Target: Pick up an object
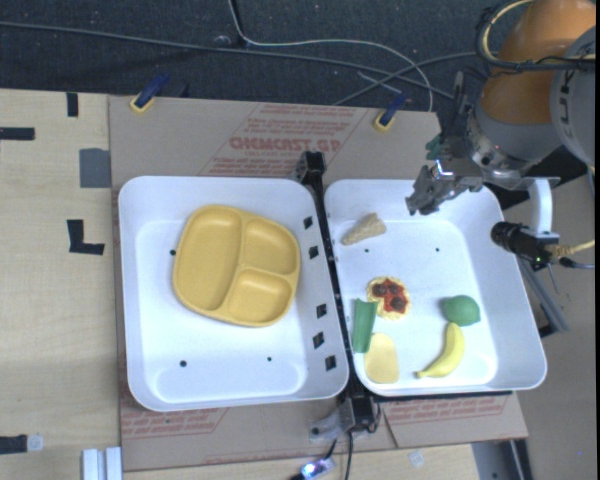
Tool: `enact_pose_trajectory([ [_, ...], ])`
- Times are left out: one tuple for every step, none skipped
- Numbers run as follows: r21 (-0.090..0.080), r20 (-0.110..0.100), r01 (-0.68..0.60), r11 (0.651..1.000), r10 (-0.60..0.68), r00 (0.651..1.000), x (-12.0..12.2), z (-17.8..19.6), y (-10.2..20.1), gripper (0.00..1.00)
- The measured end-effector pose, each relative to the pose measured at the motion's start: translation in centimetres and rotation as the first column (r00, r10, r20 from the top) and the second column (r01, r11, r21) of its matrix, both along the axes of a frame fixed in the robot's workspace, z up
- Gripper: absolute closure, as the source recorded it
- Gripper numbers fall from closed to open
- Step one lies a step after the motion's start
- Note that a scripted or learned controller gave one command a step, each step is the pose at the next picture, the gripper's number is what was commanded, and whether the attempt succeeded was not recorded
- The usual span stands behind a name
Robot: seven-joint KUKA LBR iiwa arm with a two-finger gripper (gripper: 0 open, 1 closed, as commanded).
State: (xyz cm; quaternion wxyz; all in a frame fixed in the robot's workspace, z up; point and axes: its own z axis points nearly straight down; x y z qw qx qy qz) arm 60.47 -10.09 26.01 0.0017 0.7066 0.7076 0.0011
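**Camera view: my fingers above the far edge of the right bin**

Camera view shows my fingers (427, 196) at the far rim of the right bin (515, 298), slightly apart, with nothing between them. My arm (530, 88) enters from the right, the orange band visible above the wrist.

Contents of the right bin:
- A tan wedge-shaped piece (364, 230) lies at the far left, near my fingers but apart from them.
- A small round pizza piece (389, 296) lies near the centre.
- A green strip (363, 326) lies just left of the pizza piece.
- A pale yellow piece (382, 358) lies at the near left, touching the green strip's near end.
- A banana (445, 353) lies at the near right.
- A green rounded object (461, 310) sits just beyond the banana's far tip.

The left bin (145, 298) holds a yellow divided plate (236, 265). Both bins rest on cardboard (210, 138) laid over the tabletop (40, 298).
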Motion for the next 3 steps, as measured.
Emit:
enact_pose_trajectory([
  [0.002, -0.004, -0.005, 1.0, 0.005, 1.0, 0.9, 0.3, 5.5, 1.0],
  [0.001, -0.005, -0.004, 1.0, 0.004, 1.0, 2.2, -0.1, 9.8, 1.0],
  [0.002, -0.005, -0.005, 1.0, 0.005, 1.0, 2.3, -0.8, 15.5, 1.0],
])
